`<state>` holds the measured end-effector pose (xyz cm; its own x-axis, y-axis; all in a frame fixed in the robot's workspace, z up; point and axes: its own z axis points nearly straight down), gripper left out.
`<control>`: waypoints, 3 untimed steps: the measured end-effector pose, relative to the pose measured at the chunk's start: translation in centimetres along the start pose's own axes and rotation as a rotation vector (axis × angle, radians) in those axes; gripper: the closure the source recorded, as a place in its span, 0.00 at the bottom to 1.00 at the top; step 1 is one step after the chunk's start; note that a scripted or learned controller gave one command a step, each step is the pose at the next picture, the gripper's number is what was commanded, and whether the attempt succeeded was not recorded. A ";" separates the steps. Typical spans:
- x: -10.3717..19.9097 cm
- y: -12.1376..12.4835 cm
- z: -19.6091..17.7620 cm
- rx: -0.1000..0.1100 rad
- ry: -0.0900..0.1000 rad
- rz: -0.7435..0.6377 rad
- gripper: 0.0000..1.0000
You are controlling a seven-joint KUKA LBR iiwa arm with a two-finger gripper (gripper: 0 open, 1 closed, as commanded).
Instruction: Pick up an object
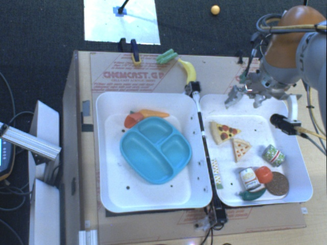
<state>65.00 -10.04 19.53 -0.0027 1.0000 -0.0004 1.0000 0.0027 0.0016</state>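
Arm reaches in from the right, orange band high at the upper right, wrist bent down over the far edge of the right bin [301,160]. Gripper [243,102] hangs just above that bin's back rim, fingers spread wide, nothing between them.

Nearest candidate objects: larger pizza slice [224,132] just below the gripper and apart from it, and a smaller pizza slice [240,148] beside it. Nothing stands between the gripper and these.

Rest of the right bin, towards its near right corner:
- green-and-white can [274,155], lying tilted
- small white-labelled jar [249,178], touching an orange-red round piece [264,174]
- brown disc [277,184]
- green pepper [252,194] at the near rim

Left bin [115,190] holds a blue divided plate [155,149]; a carrot [150,114] and a red piece [133,120] lie at the plate's far edge.

Outside the bins: a banana [188,70] with a green piece [166,56] at its end lies on the bench; a small yellow ball [215,9] lies on the dark floor beyond.
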 end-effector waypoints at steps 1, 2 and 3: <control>0.3 -5.3 11.0 -0.002 0.000 0.001 0.00; -4.4 1.9 8.5 -0.004 -0.002 0.000 0.00; -1.7 -0.3 9.9 0.000 0.001 -0.002 0.00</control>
<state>64.73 -11.77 9.67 -0.0043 1.0000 0.0002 1.0000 0.0043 0.0013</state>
